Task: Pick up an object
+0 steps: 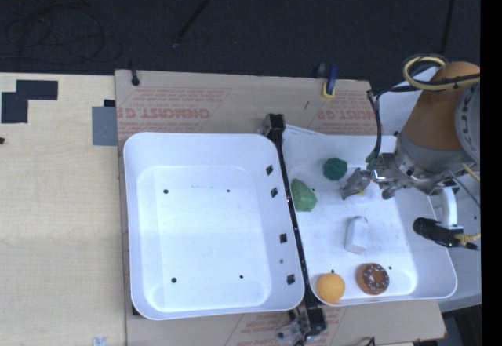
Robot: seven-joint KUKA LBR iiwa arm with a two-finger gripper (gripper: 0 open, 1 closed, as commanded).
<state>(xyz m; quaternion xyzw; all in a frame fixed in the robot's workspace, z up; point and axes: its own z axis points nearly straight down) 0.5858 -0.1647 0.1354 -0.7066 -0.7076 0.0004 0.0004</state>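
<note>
Tool [354, 184] over right bin [427, 285], fingers spread and pinching nothing, just right of dark green ball [335, 168]; light green lump [303, 196], grey block [357, 234], orange ball [330, 287], donut [373, 278] lie below.

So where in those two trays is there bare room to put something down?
The left tray offers the widest bare floor. The right tray is crowded: dark green ball, light green lump, white block, orange ball, donut and claw. A small bare patch lies between block and divider.
</note>
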